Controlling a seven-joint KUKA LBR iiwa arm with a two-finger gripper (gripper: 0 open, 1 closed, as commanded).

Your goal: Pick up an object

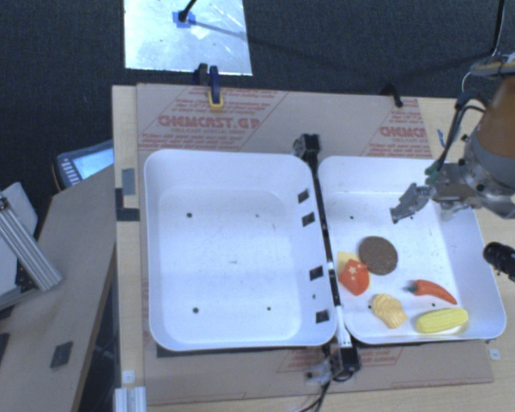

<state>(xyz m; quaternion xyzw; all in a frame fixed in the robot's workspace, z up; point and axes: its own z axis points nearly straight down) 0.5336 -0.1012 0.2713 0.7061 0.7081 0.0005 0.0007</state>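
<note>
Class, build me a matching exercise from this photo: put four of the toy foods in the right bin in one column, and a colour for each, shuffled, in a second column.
Things:
1. burger patty
2. chili pepper
3. corn cob
4. croissant

Colours:
A. bright yellow
B. brown
C. pale golden tan
D. red-orange

Pairs: 1-B, 2-D, 3-A, 4-C

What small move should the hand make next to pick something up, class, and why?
Probably move the hand toward the near edge and lower it over the brown disc. The hand hangs above bare floor of the right bin, holding nothing, and the disc is the closest item, lying flat.
</note>
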